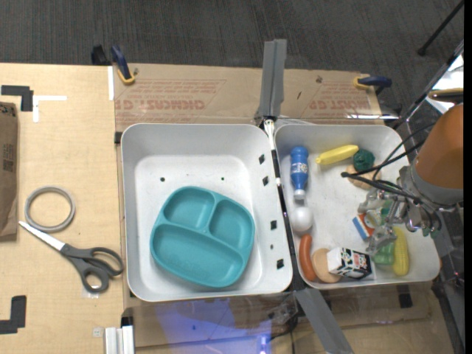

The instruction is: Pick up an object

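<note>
The grey arm with the orange band reaches in from the right, and its tool is low in the right white plastic bin, above a small green object next to a yellow corn-shaped toy. I cannot tell whether it grips anything. In the same bin lie a blue bottle with a white cap, a white round ball, a long yellow banana-like toy, a dark green lump, a red sausage-shaped toy, a tan round piece and a small black-and-white carton. The left white bin holds a teal divided plate. On the counter, left of the bins, are grey-handled scissors and a roll of tape.
</note>
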`<state>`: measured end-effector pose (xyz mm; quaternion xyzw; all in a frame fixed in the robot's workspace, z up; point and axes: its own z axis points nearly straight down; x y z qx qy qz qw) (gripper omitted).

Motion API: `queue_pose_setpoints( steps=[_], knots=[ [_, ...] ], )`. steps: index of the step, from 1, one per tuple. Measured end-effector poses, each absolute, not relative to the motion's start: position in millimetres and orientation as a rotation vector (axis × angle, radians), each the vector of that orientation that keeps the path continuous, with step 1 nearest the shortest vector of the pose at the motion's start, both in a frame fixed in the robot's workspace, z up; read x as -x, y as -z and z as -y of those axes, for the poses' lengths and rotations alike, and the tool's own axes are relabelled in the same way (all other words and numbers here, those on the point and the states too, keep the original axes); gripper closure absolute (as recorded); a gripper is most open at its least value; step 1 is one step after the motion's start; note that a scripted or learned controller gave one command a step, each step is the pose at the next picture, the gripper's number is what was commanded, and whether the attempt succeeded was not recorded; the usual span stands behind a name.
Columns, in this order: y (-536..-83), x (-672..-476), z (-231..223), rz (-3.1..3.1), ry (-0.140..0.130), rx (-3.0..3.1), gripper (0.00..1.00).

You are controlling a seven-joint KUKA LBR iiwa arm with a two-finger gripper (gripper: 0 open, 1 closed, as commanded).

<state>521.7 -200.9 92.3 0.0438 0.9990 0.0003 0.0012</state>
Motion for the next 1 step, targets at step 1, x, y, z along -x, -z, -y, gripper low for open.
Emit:
queue_pose_setpoints(
  steps=[1],
  knots=[
    [-101.8,-523.5,199.1,-3.134,-0.002,-0.131,1.0]
  ],
)
